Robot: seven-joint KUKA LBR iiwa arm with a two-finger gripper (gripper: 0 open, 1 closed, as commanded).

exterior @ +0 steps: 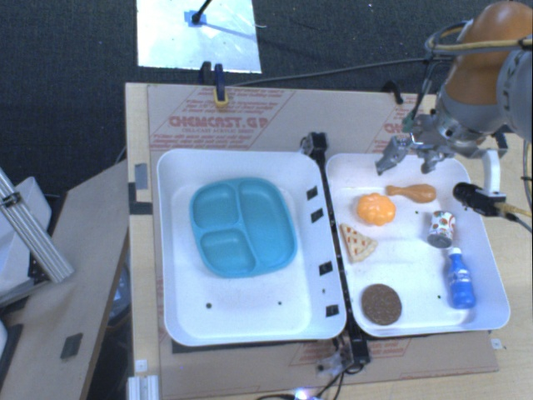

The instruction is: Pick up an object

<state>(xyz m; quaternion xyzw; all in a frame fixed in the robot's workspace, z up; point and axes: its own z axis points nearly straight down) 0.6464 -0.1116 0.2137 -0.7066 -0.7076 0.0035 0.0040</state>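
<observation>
Rightward bin: six small objects

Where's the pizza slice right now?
The pizza slice lies in the right bin, close to the divider between the bins, just below the orange and above the brown cookie.

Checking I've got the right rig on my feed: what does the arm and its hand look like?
A grey arm with a rounded orange band above the wrist. Yellow and dark cables loop beside it. The hand is grey metal with two short, dark-tipped fingers.
</observation>
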